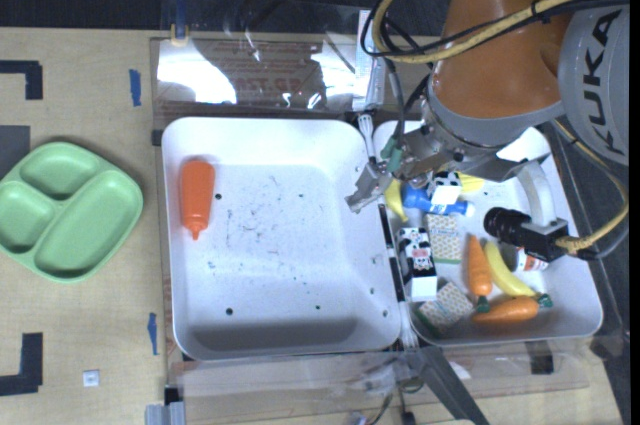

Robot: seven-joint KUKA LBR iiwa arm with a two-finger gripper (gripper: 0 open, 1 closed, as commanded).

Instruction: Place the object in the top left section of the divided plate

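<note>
The green plate (67, 210) lies on the counter (80, 333), left of both bins. An orange object (196, 195) rests in the left bin (270, 243). The pincer (372, 185) hangs over the bins' shared edge; its grip cannot be told.

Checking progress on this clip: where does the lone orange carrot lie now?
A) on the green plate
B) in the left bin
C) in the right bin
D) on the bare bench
B: the carrot lies near the left wall of the left bin, apart from the green plate.
</note>
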